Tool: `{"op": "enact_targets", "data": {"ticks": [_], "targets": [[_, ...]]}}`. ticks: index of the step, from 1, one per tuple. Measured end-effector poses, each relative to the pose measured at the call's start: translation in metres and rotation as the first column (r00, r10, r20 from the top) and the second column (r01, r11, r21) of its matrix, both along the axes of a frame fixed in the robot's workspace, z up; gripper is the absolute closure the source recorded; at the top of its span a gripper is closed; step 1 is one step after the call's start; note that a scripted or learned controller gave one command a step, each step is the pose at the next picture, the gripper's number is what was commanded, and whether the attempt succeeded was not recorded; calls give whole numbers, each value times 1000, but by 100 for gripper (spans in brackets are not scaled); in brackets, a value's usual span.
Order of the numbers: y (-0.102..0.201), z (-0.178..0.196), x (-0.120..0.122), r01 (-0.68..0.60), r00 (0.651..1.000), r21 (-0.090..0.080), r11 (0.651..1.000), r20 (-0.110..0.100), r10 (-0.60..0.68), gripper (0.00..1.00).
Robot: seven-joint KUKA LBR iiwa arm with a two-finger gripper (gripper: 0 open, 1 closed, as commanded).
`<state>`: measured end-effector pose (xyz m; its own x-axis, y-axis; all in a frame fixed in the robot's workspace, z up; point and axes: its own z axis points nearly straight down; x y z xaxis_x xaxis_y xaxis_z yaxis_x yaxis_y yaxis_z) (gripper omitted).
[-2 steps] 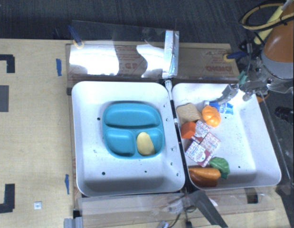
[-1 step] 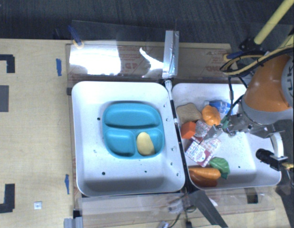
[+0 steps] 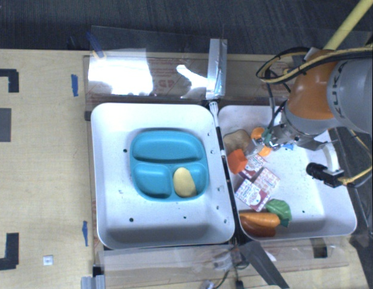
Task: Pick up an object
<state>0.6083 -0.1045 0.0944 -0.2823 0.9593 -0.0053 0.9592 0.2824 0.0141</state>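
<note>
The right bin holds a heap of small things. A brown lump lies at its far left, and an orange block sits just below it. Two checkered red-and-white packets lie in the middle. A carrot-like orange piece rests at the front beside a green piece. A small orange ball sits at the back. My gripper hangs low over the pile, right next to the ball and above the upper packet. Nothing shows between its tips.
The left bin carries a blue divided tray with a yellow egg-shaped object in its lower right compartment. A metal divider stands behind the bins. Cables loop off the arm at the right.
</note>
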Motion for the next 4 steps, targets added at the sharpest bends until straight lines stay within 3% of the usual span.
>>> {"op": "enact_targets", "data": {"ticks": [1,2,3,4], "targets": [[-36,129,-56,262,965,1,965,-6,-262,0],[-40,35,-11,266,964,0,964,-22,-266,0],[-16,-7,37,184,982,-2,983,-41,-184,0],[-15,3,37,181,983,-3,984,-42,-181,100]]}}
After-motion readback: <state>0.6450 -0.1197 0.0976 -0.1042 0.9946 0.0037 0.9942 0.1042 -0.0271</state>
